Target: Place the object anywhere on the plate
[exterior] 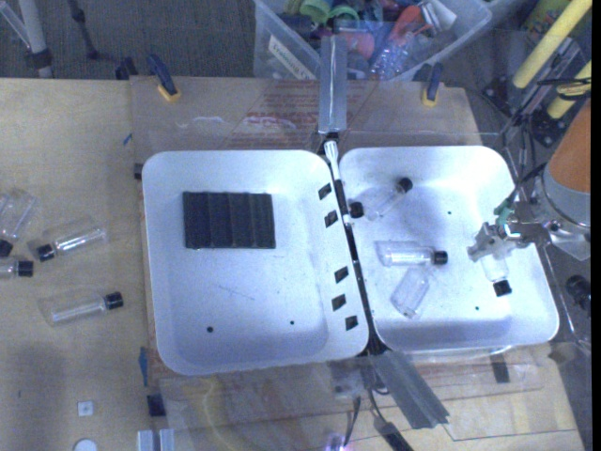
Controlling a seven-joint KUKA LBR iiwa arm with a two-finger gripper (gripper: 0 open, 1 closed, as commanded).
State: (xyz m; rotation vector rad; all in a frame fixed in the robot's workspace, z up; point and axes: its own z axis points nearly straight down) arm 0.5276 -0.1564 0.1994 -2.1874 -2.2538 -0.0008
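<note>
Camera view is looking down on a wooden counter (66,130) carrying two white bins side by side. Left bin (235,346) is holding a dark ribbed plate (229,220) toward its 10 o'clock area, lying flat. Right bin (451,322) is holding clear vials with black caps: one vial (385,198) sitting at 11 o'clock with its cap pointing up-right, one vial (409,254) lying near the middle with its cap to the right, and one capless vial (409,293) just below it, at about 6 o'clock. Arm (575,163) is reaching in at 3 o'clock, orange band showing. Hand (495,242) is hovering over the right bin's 3 o'clock side, well apart from the plate; a clear vial (496,272) with a black cap is hanging under it, seemingly pinched between the fingers. Loose vials (70,243) are lying on the counter at 9 o'clock. A clear tub of coloured items (371,12) is sitting at 12 o'clock.
</note>
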